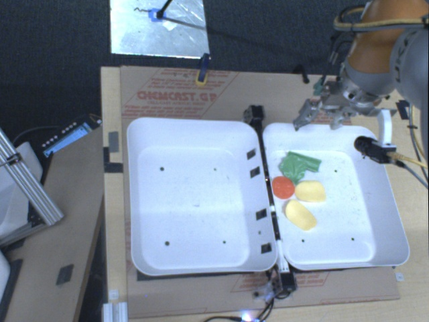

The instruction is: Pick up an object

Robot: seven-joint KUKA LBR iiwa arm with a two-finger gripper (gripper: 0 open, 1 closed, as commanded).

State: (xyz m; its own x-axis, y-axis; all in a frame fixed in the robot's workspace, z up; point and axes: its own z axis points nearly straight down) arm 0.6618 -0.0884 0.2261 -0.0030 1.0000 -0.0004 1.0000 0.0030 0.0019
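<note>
Overhead, the gripper (320, 115) hovers above the right bin's (375, 247) far rim, fingers spread and holding nothing. Green piece (299, 163), red disc (283, 187) and two yellow lumps (305, 203) cluster near the divider. Best target: an outer yellow lump, approached straight down. Cardboard (177, 92) reads "CHEMCAST GP".

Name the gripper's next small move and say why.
Probably bring the gripper toward the camera and down over the green piece. It hangs above the far rim of the right bin, holding nothing, while the green piece, the red one and two yellow ones lie clustered nearer the divider.
</note>
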